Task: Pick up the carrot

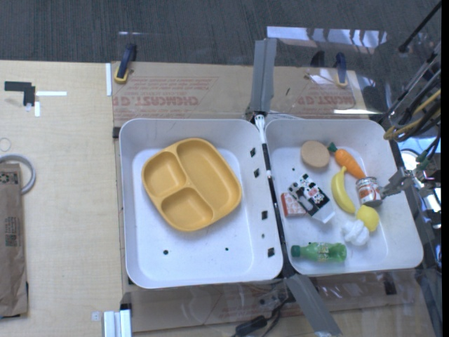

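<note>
The carrot (349,162), orange with a green top, lies slantwise in the upper right part of the right bin (393,262), between a tan round disc (316,154) and the bin's right wall. My gripper (386,189) reaches in low over the right rim, about 60 pixels below and right of the carrot. Its tip sits close beside a small red-and-white can (367,189). Nothing of the carrot is in it.
Around the carrot lie a banana (342,192), a lemon (368,217), a white crumpled item (355,234), a green bottle (319,252), a black-and-white pouch (309,193) and a red box (292,203). The left bin (133,209) holds a yellow divided plate (191,183).
</note>
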Robot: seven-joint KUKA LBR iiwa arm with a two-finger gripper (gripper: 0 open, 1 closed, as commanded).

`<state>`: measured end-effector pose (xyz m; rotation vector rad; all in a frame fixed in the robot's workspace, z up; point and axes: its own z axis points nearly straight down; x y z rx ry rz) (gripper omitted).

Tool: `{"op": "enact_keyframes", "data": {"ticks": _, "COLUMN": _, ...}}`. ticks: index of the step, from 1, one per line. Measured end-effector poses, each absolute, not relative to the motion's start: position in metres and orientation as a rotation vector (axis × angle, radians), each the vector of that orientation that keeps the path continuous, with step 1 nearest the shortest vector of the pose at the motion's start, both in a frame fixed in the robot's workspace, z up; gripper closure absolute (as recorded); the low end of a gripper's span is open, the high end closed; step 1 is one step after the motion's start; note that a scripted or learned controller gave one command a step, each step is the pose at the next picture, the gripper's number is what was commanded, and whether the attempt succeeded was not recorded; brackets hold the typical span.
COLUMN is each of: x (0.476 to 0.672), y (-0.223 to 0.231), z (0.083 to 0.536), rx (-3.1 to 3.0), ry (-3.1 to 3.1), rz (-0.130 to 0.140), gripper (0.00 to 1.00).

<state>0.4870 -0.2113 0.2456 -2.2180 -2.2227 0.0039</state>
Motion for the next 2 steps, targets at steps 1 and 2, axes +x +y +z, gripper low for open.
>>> {"op": "enact_keyframes", "data": {"ticks": 1, "x": 0.558, "y": -0.208, "z": 0.219, "rx": -1.694, "ry": -2.647, "rz": 0.002, "gripper": 0.0}}
{"op": "enact_keyframes", "data": {"ticks": 2, "x": 0.617, "y": -0.222, "z": 0.11, "rx": -1.338, "ry": -2.853, "rz": 0.0, "gripper": 0.0}}
